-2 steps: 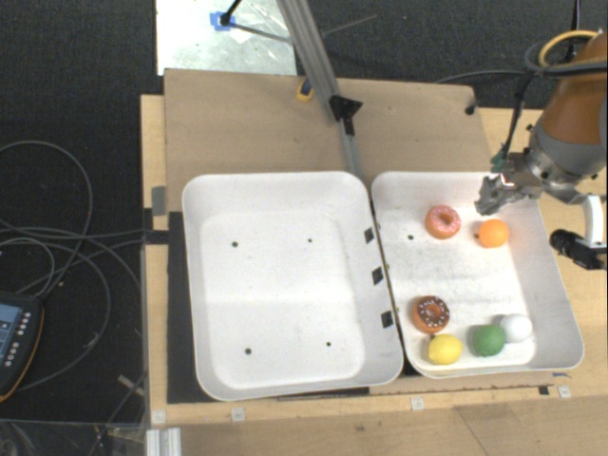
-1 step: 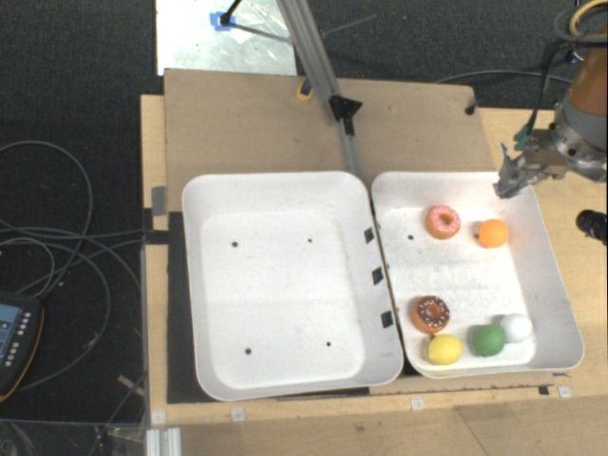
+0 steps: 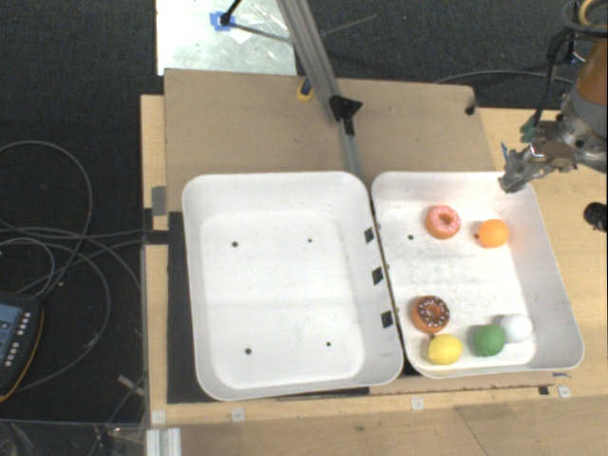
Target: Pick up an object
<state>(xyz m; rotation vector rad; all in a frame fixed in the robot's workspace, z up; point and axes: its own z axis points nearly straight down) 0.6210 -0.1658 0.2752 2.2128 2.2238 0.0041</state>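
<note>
Grey tripod leg (image 3: 313, 55) crosses the brown bench (image 3: 237, 122); black cables (image 3: 57, 245) and handheld pendant (image 3: 17, 340) lie left

The arm (image 3: 587, 112) is cut off by the right edge. The tool (image 3: 516, 171) is too small to tell its state. A handheld device (image 3: 14, 335) runs off the left edge.

Two white bins (image 3: 285, 193), pink-frosted doughnut (image 3: 443, 221), orange ball (image 3: 492, 233), brown doughnut with pale sprinkles (image 3: 430, 313), yellow ball (image 3: 445, 350), green ball (image 3: 488, 339), white ball (image 3: 516, 328), tan table (image 3: 237, 122), grey claw (image 3: 516, 171)
</note>
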